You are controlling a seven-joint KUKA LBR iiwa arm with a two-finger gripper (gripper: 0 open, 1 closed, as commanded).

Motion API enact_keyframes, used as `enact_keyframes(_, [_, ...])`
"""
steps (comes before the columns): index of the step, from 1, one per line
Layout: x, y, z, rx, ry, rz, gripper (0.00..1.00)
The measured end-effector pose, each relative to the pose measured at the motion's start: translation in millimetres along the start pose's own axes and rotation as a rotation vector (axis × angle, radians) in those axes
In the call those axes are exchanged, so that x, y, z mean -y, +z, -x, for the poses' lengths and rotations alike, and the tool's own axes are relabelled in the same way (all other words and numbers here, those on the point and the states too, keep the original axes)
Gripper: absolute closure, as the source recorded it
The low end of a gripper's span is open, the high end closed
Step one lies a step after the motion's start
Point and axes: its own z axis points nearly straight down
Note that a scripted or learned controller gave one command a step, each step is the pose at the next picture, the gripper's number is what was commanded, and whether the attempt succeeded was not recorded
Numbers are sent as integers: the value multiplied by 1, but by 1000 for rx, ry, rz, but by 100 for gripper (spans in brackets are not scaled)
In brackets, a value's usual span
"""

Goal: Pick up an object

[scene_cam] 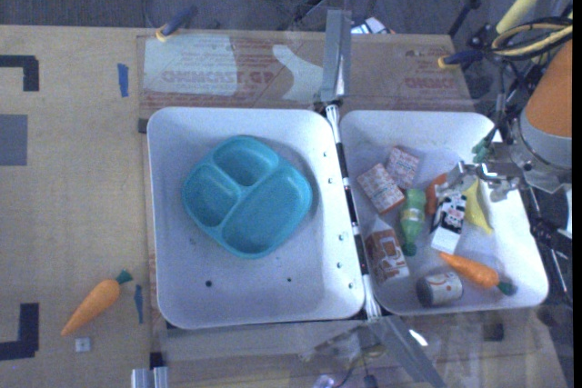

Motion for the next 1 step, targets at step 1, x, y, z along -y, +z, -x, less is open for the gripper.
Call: enact_keyframes(1, [-28, 95, 14, 0, -86, 2, 0])
